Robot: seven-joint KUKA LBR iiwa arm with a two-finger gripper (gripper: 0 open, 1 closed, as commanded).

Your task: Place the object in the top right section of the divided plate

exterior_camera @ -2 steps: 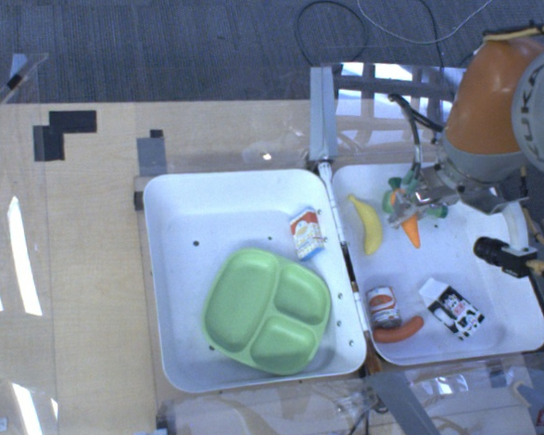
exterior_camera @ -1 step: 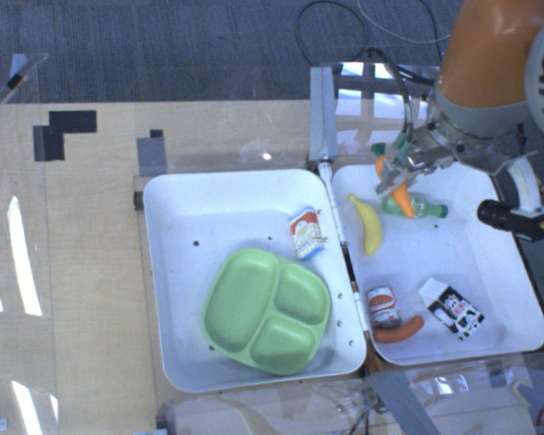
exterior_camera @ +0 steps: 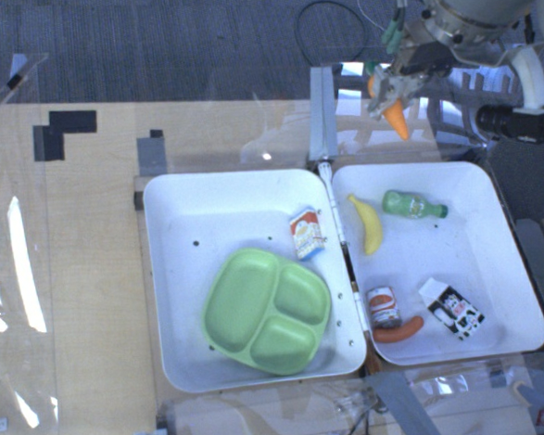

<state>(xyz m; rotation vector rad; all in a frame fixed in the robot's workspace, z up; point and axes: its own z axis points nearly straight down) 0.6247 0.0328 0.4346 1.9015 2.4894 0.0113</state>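
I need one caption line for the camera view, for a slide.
The claw holds an orange carrot above the right bin's far edge; the green divided plate waits in the left bin.

The gripper (exterior_camera: 392, 97) hangs above the right bin (exterior_camera: 497, 243) at twelve o'clock, a carrot (exterior_camera: 395, 120) (orange, tip down) between its fingers.

The arm (exterior_camera: 480, 2) is cut off by the top edge, so just its lower part and orange band show. The hand (exterior_camera: 392, 97) is a blur of metal and cables; how its fingers stand cannot be told. An orange carrot-like object (exterior_camera: 396, 119) hangs at its tip, its upper end hidden, and whether it is gripped is unclear. The label on the small carton (exterior_camera: 307, 233) is too small to read, as is the tin (exterior_camera: 382, 306).
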